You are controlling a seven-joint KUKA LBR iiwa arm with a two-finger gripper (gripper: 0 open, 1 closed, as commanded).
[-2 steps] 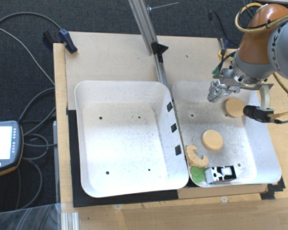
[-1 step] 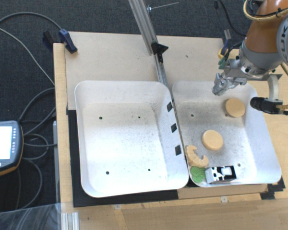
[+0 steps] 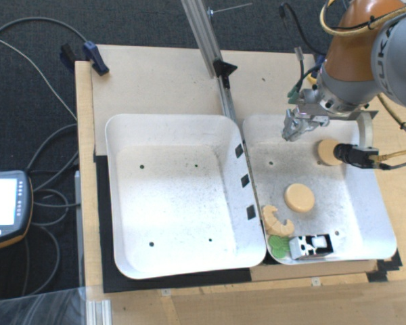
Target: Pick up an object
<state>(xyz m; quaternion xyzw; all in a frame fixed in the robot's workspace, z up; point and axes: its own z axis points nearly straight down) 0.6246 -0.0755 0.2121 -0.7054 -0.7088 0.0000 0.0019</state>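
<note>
The arm comes in from the right, its orange band high over the far right corner of the bench [image 3: 155,80]. The gripper [image 3: 294,127] hangs above the far left part of the right bin [image 3: 375,212], close to the bin's far rim. From where I stand I cannot tell whether it is spread or pressed together, nor whether it touches the bin floor.

The things it could pick up all lie in that same bin. Nearest to it is a round tan puck [image 3: 325,152], just to its right and a little nearer, partly covered on its right side. A flat tan disc [image 3: 300,198] sits in the middle of the bin, nearer than the gripper and well apart from it. Further toward the near left corner lies a curved tan piece [image 3: 276,220], close against the bin's left wall. Just beyond it toward the near edge is a green piece [image 3: 278,246]. A small black-and-white box [image 3: 312,246] lies just beside the green piece on its right, near the front rim.

The left bin [image 3: 122,141] stands alongside, its white floor peppered with dark specks. A slanted metal post [image 3: 199,26] rises from between the two bins. A blue clamp [image 3: 95,56] grips the bench's far left corner, and a handheld screen [image 3: 3,205] lies on the dark floor to the left.
</note>
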